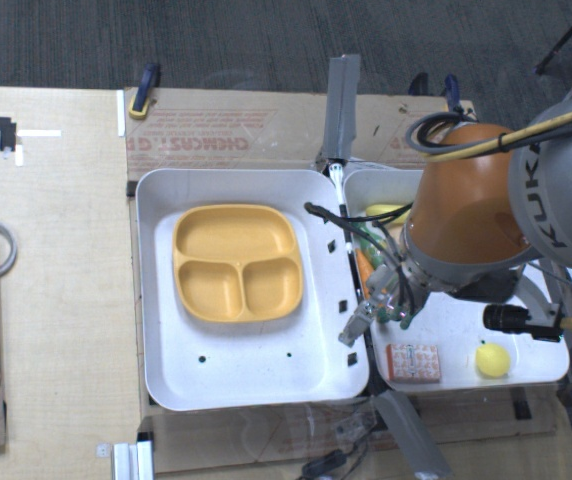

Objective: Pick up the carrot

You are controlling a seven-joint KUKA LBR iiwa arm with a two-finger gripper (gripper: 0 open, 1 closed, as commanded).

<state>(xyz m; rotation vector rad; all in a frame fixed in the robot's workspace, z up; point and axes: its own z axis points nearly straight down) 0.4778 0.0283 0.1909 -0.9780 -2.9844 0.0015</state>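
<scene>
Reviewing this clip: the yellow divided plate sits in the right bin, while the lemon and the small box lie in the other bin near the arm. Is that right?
Not quite. The camera view shows the plate in the left bin, not the right. The lemon and the box do lie in the other bin, the right one, near the arm.

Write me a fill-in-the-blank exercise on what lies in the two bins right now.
1. The yellow plastic plate with three compartments lies in the ____ white bin.
2. The small round lemon lies in the ____ white bin.
3. The flat pink patterned box lies to the ____ of the lemon.
4. The grey arm carries an ____ band above its wrist.

Missing words: left; right; left; orange
</scene>
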